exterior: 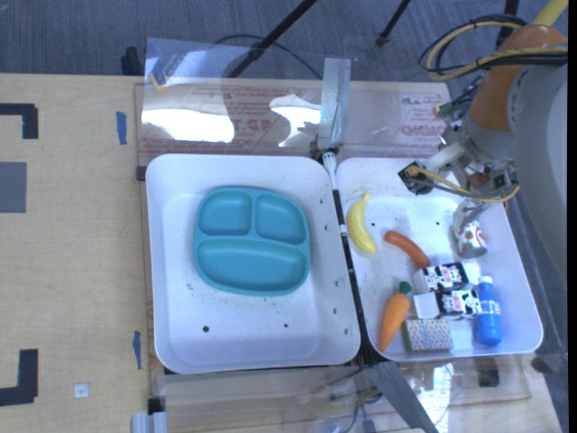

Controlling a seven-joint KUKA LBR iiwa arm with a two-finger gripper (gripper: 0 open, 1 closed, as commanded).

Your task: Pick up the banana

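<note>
Two bins: shallow white trays side by side on the bench, the left bin (171,332) and the right bin (523,327), meeting at a dark seam.
Nearest items: a speckled sponge block (427,335) at the right bin's near edge, a blue bottle (488,311) at its 3 o'clock, an orange carrot (393,317) at its 9 o'clock.
Patterned box: a black-and-white printed carton (450,289) just beyond the sponge block, touching or nearly touching the bottle.
Sausage: a small orange-red piece (407,246) lying aslant in the middle of the right bin.
Blue plate: a teal divided plate (251,240) with three compartments, central in the left bin.
Banana: the banana (361,225) lies flat near the right bin's left wall, curved, one tip toward 12 o'clock; the sausage is just beside it at 4 o'clock.
Gripper: the gripper (469,235) hangs over the right side of the right bin; whether its fingers are apart or together I cannot tell; nothing is visibly between them.
Banana to gripper: the banana sits well apart from the gripper, at its 9 o'clock.
Arm: grey with an orange band (494,97), entering from 2 o'clock, yellow cables looped above it.
Bench: pale wood (72,242) with black marks and blue tape at 9 o'clock.
Far side: a clear plastic sheet (234,106) behind the bins; beyond it blue-grey carpet (180,7) and black stand legs.
</note>
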